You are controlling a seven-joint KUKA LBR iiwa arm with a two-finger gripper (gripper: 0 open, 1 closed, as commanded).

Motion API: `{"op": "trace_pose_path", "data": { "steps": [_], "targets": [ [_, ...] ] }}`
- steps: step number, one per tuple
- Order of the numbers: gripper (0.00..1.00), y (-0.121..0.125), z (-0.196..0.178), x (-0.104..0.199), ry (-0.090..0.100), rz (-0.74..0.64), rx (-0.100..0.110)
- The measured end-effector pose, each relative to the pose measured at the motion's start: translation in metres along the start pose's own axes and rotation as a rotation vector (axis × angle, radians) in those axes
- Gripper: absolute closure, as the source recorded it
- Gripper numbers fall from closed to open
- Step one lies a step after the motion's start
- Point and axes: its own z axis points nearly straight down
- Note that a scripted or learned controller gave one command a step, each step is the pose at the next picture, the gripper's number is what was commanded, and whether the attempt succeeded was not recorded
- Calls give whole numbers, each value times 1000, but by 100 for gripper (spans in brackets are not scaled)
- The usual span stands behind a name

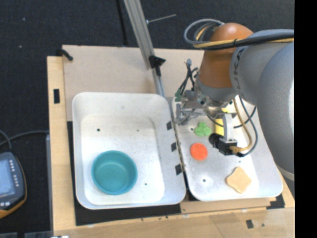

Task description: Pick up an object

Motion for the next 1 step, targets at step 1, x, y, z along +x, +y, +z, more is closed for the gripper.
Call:
{"op": "trace_pose_path", "data": {
  "steps": [1],
  "targets": [
    [100, 18, 2, 48, 0, 0, 0]
  ]
}}
